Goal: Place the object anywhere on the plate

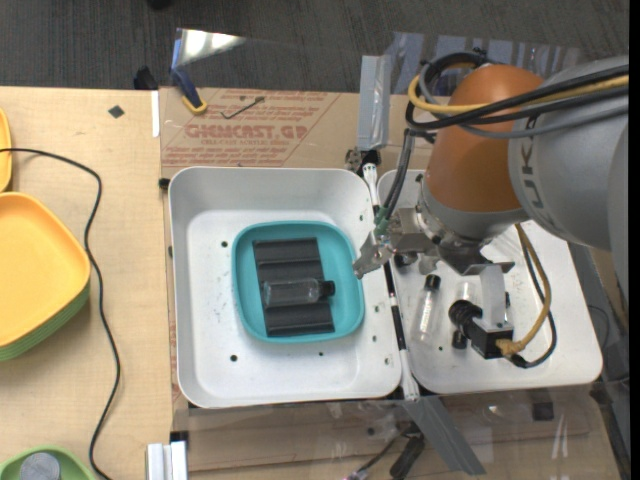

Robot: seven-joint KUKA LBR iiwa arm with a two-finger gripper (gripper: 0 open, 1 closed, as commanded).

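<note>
Gripper point(440, 268) sits over the right bin point(560, 358), close to that bin's left wall and toward its far half, beneath the grey arm point(570, 158) with its orange band point(490, 138); the wrist hardware and cables hide its working end, so whether it is spread or closed cannot be told, and nothing can be seen held in it. Left bin point(200, 368) carries a teal plate point(245, 298), set slightly right of that bin's centre and clear of all four walls. On the plate lies a black ribbed tray point(290, 258) of three raised bars, running from the plate's far edge toward its near edge. A small clear vial with a dark cap point(297, 291) rests on its side across the tray, on the near half, with the cap pointing toward the plate's right rim. In the right bin, near the left wall, a slim clear tube point(428, 308) lies lengthwise, just beside the gripper hardware; contact cannot be judged. A black fitting with a yellow cable point(490, 338) hangs over the middle of the right bin. Yellow dishes point(35, 268) are stacked at the bench's left edge, well apart from both bins. A black cord point(100, 268) runs across the bench between the dishes and the left bin.
</note>
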